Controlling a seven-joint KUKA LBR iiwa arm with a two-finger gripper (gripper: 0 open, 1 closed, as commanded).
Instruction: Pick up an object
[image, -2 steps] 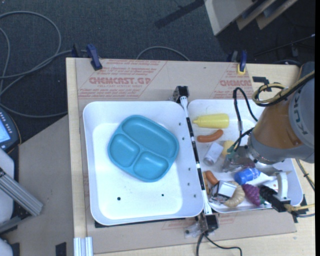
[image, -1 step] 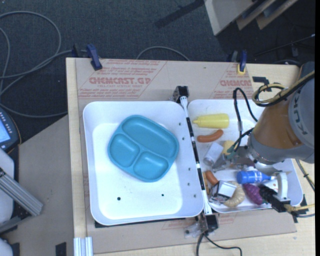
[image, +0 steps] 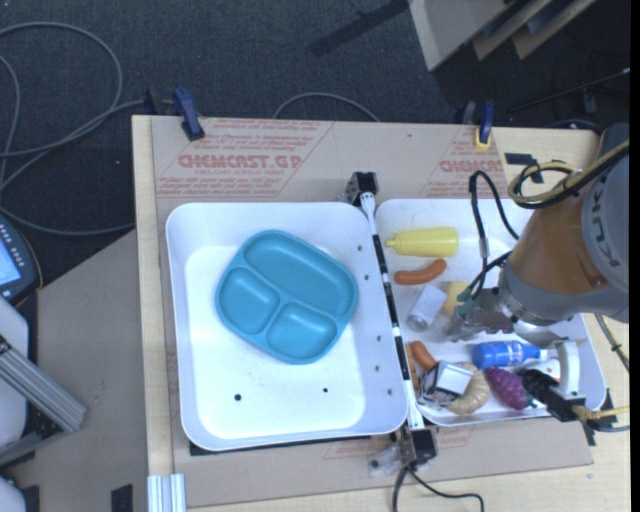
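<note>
in the right bin (image: 398, 215), the gripper (image: 462, 322) hangs over toys.

Blue divided plate (image: 288, 296) in left bin (image: 190, 300)

Two white bins sit on the bench: the left bin (image: 200, 400) and the right bin (image: 590, 360). In the left bin lies a light blue plate (image: 287, 295). Near the right bin's far edge is a yellow bottle (image: 424, 241), then an orange-red sausage (image: 420, 271). By its near edge are a blue bottle (image: 505, 354) with a white label and a purple toy (image: 506, 386). The bench (image: 250, 160) is tan with red letters. The arm (image: 565, 250) is grey with an orange band.
</note>
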